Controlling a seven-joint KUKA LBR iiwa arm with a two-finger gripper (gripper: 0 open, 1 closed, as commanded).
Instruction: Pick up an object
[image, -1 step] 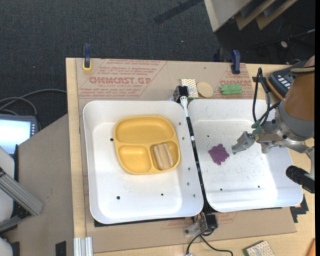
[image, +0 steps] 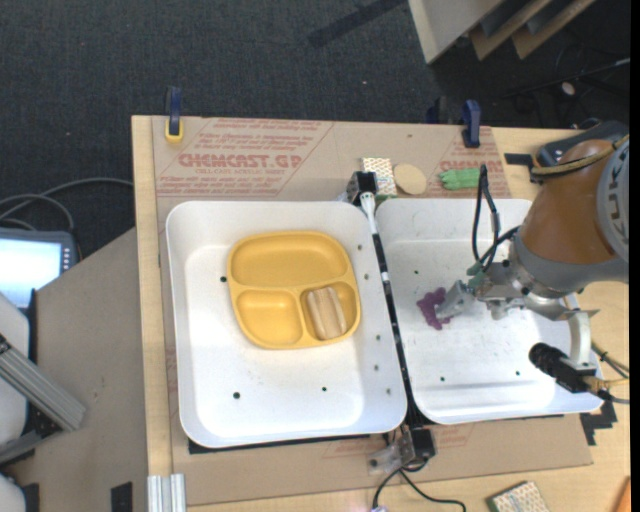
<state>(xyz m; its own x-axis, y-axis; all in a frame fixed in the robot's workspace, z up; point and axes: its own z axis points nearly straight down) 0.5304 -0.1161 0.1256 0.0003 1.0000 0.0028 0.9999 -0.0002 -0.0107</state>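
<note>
Within the right bin (image: 470, 395), the gripper (image: 462, 298) sits low over the white floor, reaching leftward from the grey arm (image: 565, 215) with its orange band. Just beside its tip, on the side toward the divider between the bins, lies a small purple object (image: 432, 306). The object rests on the bin floor, at mid-depth and left of the bin's centre. The gripper tip appears to touch or nearly touch the object's right edge; contact cannot be confirmed. The object does not visibly sit between the fingers. Whether the pincer is spread or pressed together cannot be told, since the wrist body hides it.

The left bin (image: 200, 370) holds a yellow divided tray (image: 285, 260). A tan oblong piece (image: 324, 311) lies in the tray's lower right compartment. Behind the bins, on the brown board (image: 250, 160), rest a round beige item (image: 409, 178) and a green item (image: 460, 179), well apart from the gripper.
</note>
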